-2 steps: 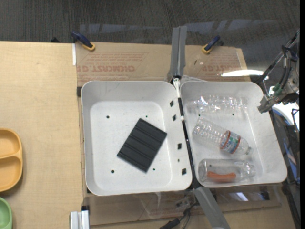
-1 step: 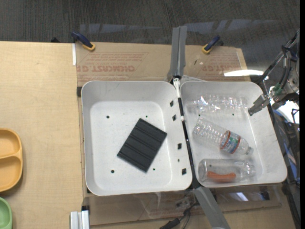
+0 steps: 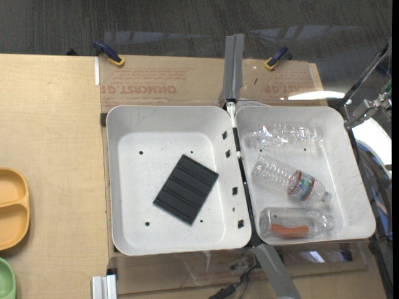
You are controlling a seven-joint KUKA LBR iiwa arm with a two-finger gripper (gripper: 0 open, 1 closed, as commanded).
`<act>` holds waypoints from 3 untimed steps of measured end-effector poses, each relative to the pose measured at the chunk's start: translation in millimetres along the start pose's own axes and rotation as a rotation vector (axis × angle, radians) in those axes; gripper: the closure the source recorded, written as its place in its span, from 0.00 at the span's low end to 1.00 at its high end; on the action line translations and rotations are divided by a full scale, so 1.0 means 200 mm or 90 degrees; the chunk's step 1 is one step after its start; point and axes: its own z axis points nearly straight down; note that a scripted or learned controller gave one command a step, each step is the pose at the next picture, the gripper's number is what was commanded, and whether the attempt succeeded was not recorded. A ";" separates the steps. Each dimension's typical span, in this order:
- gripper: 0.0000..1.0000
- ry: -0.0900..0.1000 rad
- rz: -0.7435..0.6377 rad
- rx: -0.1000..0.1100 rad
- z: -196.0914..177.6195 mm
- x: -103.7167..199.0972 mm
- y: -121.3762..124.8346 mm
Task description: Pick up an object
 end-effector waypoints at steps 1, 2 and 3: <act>0.00 0.000 0.000 0.000 0.00 0.00 0.00; 0.00 0.000 0.000 0.000 0.00 0.00 0.00; 0.00 0.003 -0.016 0.003 1.05 0.09 0.15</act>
